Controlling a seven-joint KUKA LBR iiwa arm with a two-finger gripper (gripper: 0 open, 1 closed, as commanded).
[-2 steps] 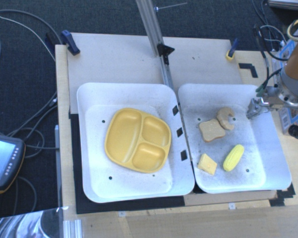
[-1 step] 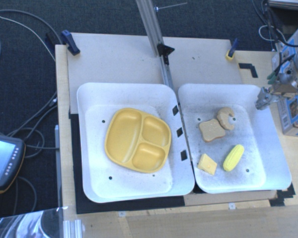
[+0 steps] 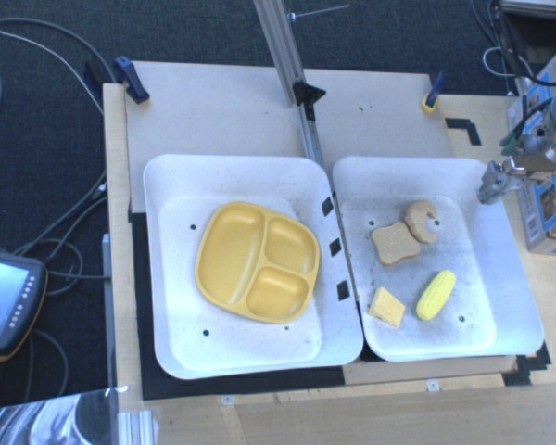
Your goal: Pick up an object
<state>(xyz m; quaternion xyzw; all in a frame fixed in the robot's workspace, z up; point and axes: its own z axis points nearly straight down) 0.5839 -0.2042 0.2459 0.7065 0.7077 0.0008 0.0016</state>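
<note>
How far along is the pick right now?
Nothing looks picked yet. The bread, donut, corn and cheese all lie in the right bin. The end effector sits at that bin's upper right edge, away from them. Reaching, grasping and lifting remain.

Nothing legible turned up anywhere. The blue-and-white box (image 3: 540,213) at the right edge carried print too small and blurred to make out, and the screen (image 3: 2,299) at left showed no readable characters.
</note>
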